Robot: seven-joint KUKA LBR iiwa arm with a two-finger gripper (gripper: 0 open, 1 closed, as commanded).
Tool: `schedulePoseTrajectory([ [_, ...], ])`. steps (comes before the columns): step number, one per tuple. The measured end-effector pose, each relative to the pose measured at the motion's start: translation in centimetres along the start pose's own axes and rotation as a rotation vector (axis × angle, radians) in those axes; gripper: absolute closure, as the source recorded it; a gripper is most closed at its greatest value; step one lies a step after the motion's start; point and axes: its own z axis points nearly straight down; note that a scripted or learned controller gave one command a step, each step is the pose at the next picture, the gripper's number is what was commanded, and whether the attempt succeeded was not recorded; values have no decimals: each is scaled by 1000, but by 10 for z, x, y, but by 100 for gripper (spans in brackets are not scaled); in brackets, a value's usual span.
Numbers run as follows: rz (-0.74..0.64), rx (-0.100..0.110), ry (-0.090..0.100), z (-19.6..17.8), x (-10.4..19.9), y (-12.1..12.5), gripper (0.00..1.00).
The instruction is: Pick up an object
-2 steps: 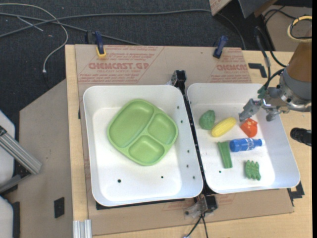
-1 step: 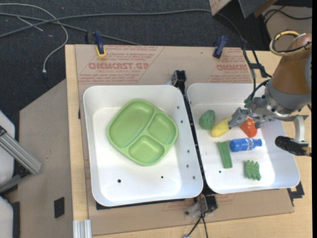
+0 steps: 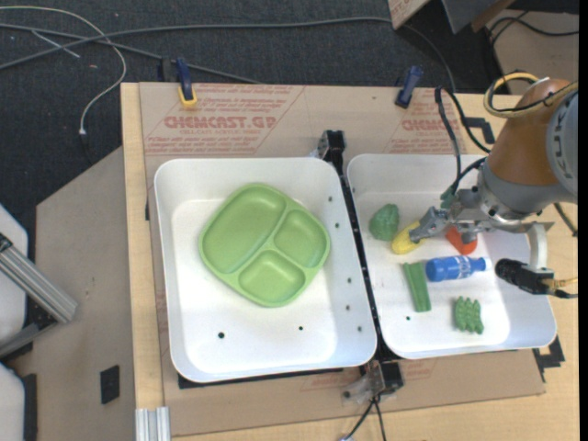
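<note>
Tool (image 3: 430, 229) low in right bin (image 3: 514, 338), beside yellow piece (image 3: 402, 241) and orange piece (image 3: 462, 240); finger state unreadable, cannot tell any hold. Nothing visibly lifted; pick apparently pending.

Bright, even overhead light washes the white bins (image 3: 184, 338) nearly featureless (mild glare); soft short shadows hug the green tray (image 3: 265, 243) inside; focus is slightly soft throughout.

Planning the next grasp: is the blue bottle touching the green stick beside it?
Cannot tell. In the camera view the bottle lies with its end right at the stick's upper end; no gap or contact shows plainly.
</note>
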Motion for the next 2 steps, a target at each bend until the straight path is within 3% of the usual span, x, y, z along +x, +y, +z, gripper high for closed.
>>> schedulePoseTrajectory([
  [1,0,-8,-4,-13,-1,1,100],
  [2,-2,-10,-7,-76,-2,9,100],
])
